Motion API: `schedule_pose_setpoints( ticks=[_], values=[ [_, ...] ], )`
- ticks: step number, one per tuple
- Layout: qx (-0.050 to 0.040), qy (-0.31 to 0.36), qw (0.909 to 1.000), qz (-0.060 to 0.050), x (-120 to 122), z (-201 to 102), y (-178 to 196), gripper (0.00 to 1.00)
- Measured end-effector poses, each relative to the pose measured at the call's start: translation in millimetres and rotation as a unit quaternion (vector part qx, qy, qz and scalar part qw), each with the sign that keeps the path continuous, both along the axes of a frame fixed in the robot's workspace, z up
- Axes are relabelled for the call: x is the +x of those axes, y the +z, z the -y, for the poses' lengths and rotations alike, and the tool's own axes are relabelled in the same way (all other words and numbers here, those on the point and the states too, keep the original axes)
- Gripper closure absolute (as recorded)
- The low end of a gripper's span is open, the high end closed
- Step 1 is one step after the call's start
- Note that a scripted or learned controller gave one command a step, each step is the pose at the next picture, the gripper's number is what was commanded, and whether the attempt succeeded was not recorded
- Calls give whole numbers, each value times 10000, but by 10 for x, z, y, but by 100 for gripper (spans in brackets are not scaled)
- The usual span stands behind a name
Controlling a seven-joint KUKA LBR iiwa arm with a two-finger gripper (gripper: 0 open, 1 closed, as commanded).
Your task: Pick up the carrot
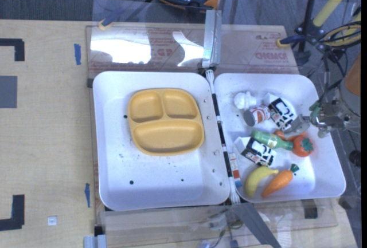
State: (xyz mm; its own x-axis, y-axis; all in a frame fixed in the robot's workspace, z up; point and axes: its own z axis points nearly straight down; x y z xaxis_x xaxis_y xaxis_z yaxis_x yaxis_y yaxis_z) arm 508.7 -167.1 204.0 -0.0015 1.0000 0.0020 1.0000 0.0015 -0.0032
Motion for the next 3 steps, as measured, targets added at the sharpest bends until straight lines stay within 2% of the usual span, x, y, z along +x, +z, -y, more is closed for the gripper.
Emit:
schedule_pose_setpoints(
  ticks=[1, 2, 3],
  values=[
    [-37, 404, 9990, 165, -162, -163, -922, 0],
    [-179, 1837, 9824, 301, -121, -300, -950, 0],
    [-33, 1524, 9883, 87, 218, -527, -803, 0]
  ],
)
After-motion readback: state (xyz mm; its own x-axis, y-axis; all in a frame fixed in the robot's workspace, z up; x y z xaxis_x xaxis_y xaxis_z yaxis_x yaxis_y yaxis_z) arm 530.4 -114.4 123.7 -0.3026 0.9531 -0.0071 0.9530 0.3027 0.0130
